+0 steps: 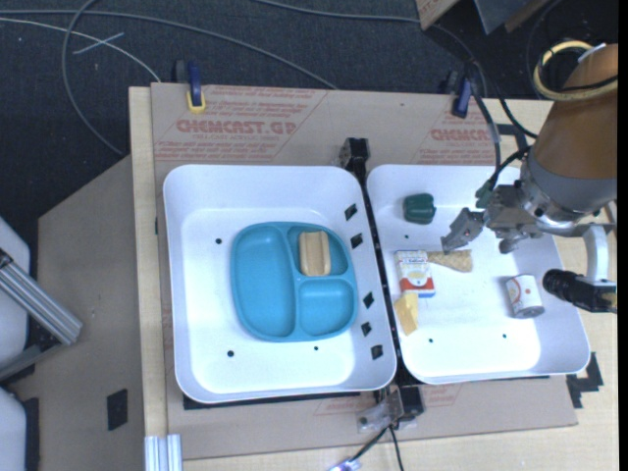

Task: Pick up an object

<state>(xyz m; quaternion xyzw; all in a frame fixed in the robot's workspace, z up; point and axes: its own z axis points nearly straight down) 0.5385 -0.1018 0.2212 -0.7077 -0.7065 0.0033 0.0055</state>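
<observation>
White bins sit side by side on the desk (pixel 147 263). Left bin (pixel 196 214) holds a blue divided tray (pixel 265 287) with a tan block (pixel 314 253) in its far right compartment. Right bin (pixel 559 351) holds a dark green lump (pixel 419 207) at the far left, a red-and-white carton (pixel 416 272) with a yellow piece (pixel 406 313) just near of it, a tan wedge (pixel 452 260) right of the carton, and a small white can (pixel 524 295) lying toward the right. Pincer (pixel 461 232) hangs over the right bin, tip just above the tan wedge, near the green lump. Can't tell how far its jaws are apart; nothing visibly between them. Grey arm with orange band comes in from the right.
</observation>
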